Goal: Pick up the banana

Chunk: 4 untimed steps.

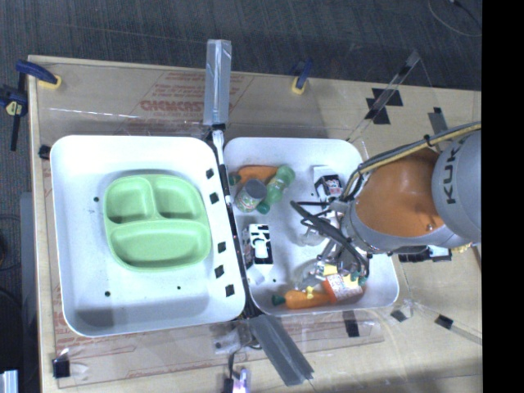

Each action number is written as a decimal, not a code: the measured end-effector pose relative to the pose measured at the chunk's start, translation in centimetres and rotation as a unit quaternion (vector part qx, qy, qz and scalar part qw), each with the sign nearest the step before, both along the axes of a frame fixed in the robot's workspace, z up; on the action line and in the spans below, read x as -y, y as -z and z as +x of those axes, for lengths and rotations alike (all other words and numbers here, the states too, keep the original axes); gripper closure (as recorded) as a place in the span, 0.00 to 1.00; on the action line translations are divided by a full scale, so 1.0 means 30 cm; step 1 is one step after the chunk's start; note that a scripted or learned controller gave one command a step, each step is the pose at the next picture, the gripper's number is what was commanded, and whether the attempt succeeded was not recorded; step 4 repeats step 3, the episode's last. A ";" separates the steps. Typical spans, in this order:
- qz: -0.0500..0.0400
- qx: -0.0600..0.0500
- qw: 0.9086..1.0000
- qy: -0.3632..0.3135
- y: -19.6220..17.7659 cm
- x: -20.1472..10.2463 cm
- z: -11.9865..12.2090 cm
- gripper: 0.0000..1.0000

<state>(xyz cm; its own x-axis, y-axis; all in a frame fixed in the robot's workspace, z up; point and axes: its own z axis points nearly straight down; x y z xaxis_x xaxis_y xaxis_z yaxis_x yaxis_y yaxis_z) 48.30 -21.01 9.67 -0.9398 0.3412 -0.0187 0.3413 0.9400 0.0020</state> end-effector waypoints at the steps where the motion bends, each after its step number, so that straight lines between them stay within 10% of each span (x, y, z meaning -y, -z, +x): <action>1: 0.000 -0.001 1.000 -0.002 -0.032 0.000 0.000 1.00; 2: 0.000 -0.001 1.000 -0.002 -0.032 -0.001 0.000 0.00; 3: -0.001 0.000 1.000 -0.004 -0.067 -0.002 0.006 1.00; 4: -0.001 0.000 1.000 -0.004 -0.067 -0.002 0.006 1.00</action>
